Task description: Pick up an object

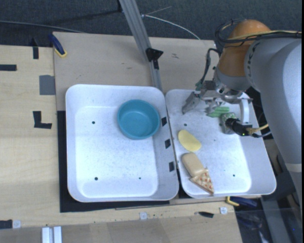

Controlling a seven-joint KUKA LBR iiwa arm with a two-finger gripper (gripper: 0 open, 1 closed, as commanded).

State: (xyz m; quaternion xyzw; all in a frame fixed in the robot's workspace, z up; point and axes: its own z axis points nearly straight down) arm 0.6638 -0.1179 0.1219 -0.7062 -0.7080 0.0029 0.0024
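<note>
The grey two-finger gripper (pixel 200 101) hangs over the far end of the right white plastic bin (pixel 253 178); whether it is spread or pinching anything, I cannot tell. The yellow oval object (pixel 189 140) lies nearby, unlifted, so 0 objects look picked.

The thick, smooth, light-grey rounded arm (pixel 283 90) fills the right side, its casing glossy and seamless. Above the wrist sits 1 rounded orange band (pixel 238 47), with thin black cables looped over its far side. Below it, the grey metal gripper assembly (pixel 213 99) carries a small green part and a black cylindrical fitting with yellowish wiring.
</note>
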